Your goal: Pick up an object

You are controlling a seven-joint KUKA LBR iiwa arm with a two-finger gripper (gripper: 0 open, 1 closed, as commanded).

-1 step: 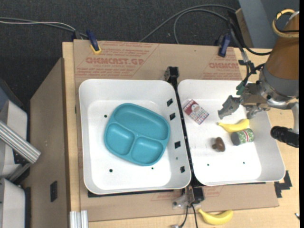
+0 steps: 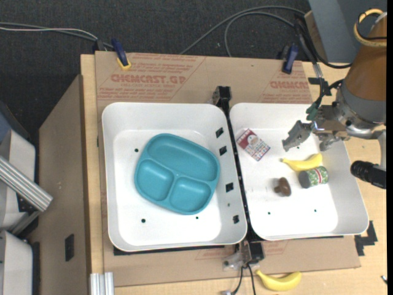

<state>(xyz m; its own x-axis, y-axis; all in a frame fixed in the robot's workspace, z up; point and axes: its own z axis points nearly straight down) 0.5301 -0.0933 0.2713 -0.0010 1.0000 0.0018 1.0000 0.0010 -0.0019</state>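
In the right bin [image 2: 344, 217] lie a yellow banana [image 2: 302, 162], a small green and red can [image 2: 314, 177] on its side just below it, a brown lump [image 2: 282, 187] and a red and white packet [image 2: 252, 144]. My gripper [image 2: 309, 138] hangs over the upper right part of that bin, just above the banana, with its two fingers spread open and nothing between them. The left bin [image 2: 116, 183] holds a teal divided plate [image 2: 177, 173].
A black divider with clips [image 2: 231, 158] runs between the two bins. Another banana [image 2: 279, 280] lies on the cardboard below the bins. Blue clamps [image 2: 121, 54] hold the cardboard at its far edge, and cables [image 2: 258, 17] trail behind.
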